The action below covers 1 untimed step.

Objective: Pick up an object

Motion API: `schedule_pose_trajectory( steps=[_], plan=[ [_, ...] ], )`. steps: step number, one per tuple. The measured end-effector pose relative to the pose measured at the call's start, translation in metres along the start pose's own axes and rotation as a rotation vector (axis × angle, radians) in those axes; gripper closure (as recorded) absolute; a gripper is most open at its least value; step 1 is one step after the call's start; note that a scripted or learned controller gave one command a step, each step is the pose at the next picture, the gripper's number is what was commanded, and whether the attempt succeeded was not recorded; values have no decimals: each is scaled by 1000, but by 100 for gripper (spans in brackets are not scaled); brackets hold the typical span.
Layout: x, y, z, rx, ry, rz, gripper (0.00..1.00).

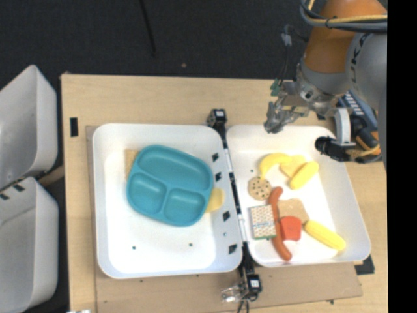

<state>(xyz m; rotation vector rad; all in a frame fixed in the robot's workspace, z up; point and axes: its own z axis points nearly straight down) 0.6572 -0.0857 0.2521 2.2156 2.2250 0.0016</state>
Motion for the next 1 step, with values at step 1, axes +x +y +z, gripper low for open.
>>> schedule_pose_trajectory(
  steps=[1],
  plan=[
    [36,-46,-4,2,1,-1,100]
  ],
)
